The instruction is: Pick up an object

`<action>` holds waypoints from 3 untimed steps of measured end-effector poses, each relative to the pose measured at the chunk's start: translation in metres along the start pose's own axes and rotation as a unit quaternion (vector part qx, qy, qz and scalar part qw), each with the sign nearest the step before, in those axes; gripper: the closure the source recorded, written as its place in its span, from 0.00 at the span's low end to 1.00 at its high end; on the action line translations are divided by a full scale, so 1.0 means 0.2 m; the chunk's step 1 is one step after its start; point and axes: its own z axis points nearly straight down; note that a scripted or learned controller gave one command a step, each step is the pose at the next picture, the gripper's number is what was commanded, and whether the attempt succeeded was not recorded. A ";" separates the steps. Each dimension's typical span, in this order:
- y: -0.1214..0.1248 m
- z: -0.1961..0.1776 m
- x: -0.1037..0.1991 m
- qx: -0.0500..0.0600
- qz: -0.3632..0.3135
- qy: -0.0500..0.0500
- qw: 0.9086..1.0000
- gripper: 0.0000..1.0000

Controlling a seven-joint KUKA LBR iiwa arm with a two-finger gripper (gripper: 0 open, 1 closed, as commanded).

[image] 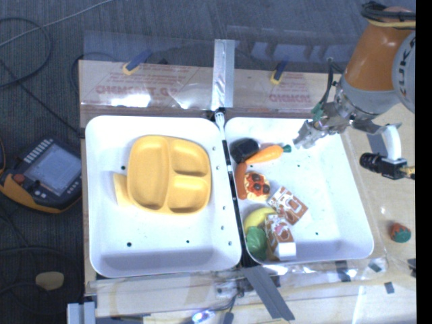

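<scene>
The right bin [331, 194] holds several toy foods along its left side: an orange carrot [265, 154], a black piece [244, 147], a pizza slice [256, 185], a yellow lemon [254, 217], a green piece [256, 239] and two printed packets [287, 205]. My gripper [305, 136] hangs over the bin's back right part, just right of the carrot's green tip, and nothing shows between its fingers. Whether the fingers are apart is too small to make out.
The left bin [108, 241] holds a yellow divided plate [168, 173]. A metal divider strip [223, 73] stands behind the seam between the bins. A handheld pendant [46, 175] lies on the floor at left. A small red and green toy [399, 232] sits on the bench at right.
</scene>
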 end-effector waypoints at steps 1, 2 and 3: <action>0.00 0.00 0.00 0.000 0.000 0.000 1.000 0.00; 0.22 0.55 0.00 -0.004 0.005 -0.002 1.000 0.00; 0.17 0.69 0.13 -0.005 -0.018 -0.004 1.000 0.00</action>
